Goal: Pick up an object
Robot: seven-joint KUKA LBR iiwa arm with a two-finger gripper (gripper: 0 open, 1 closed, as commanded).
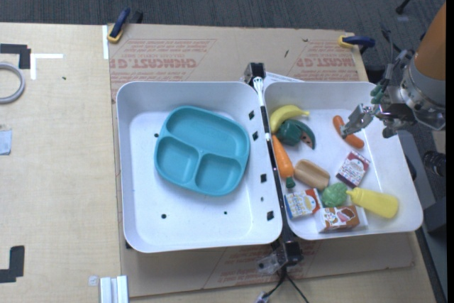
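Two bins (135, 174), toys crowding right one; tool (360, 118) spread open above sausage (347, 130); banana (287, 115) nearby

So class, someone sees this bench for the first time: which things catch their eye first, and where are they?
Most striking is the turquoise divided tray, alone in the left bin. Next comes the jumble of toy food in the right bin: a banana near its top left, a yellow bottle at lower right. The gripper hovers over an orange sausage.

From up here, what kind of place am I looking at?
Probably a robot test bench in a lab: a robot hand reaches over a white bin of toy food, beside another bin holding a blue plate.
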